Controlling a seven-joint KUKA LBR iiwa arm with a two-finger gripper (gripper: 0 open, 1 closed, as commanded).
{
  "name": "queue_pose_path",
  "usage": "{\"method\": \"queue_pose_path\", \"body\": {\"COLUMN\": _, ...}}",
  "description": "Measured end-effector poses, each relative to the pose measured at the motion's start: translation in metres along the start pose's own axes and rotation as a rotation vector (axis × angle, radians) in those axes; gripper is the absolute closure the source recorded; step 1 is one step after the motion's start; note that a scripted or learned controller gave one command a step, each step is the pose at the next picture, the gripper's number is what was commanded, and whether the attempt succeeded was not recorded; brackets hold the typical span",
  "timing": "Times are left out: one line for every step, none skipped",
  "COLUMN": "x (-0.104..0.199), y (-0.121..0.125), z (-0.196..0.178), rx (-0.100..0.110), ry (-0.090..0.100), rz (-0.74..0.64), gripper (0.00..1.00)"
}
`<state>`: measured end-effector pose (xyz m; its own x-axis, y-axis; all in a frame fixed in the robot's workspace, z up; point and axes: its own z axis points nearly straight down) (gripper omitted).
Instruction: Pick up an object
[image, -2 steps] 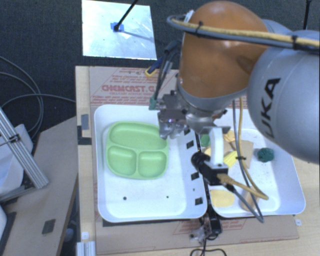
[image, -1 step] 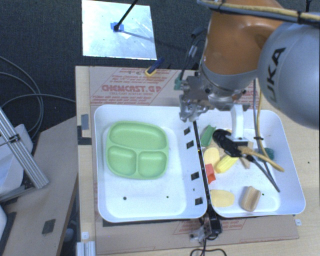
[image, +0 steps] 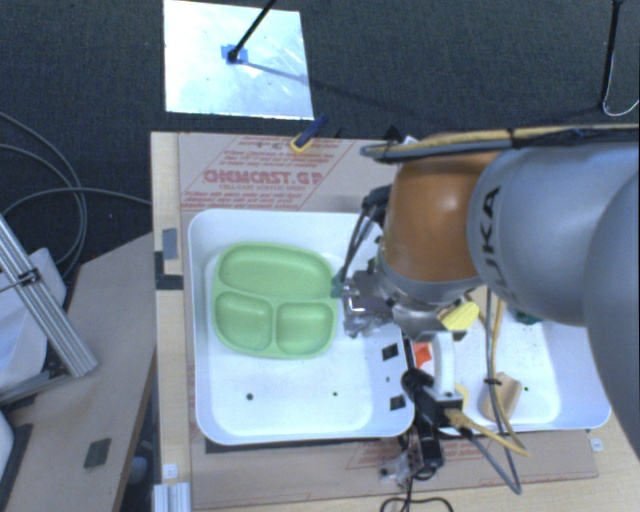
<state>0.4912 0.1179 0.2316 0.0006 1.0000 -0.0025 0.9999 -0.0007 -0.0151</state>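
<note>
A light green divided plate (image: 272, 300) lies in the left white bin (image: 290, 410), toward its back. My gripper (image: 355, 308) hangs at the plate's right edge, near the wall between the two bins. The grey arm and its orange band (image: 435, 225) cover most of it from above. Nothing shows in its grasp.
The right bin (image: 572, 385) lies mostly under the arm. In it I see a yellow piece (image: 460, 317), a red piece (image: 422, 354) and a tan block (image: 500, 393). Cables and a black fitting (image: 425, 425) hang at the bins' front edge. Printed cardboard (image: 262, 175) lies behind the bins.
</note>
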Motion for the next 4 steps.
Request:
{"method": "queue_pose_path", "body": {"x": 0.078, "y": 0.023, "z": -0.102, "rx": -0.027, "ry": 0.009, "rz": -0.012, "gripper": 1.0}}
{"method": "queue_pose_path", "body": {"x": 0.118, "y": 0.053, "z": -0.208, "rx": -0.029, "ry": 0.009, "rz": -0.008, "gripper": 1.0}}
{"method": "queue_pose_path", "body": {"x": 0.081, "y": 0.099, "z": -0.164, "rx": -0.016, "ry": 0.002, "rz": 0.002, "gripper": 1.0}}
{"method": "queue_pose_path", "body": {"x": 0.118, "y": 0.147, "z": -0.097, "rx": -0.014, "ry": 0.002, "rz": -0.006, "gripper": 1.0}}
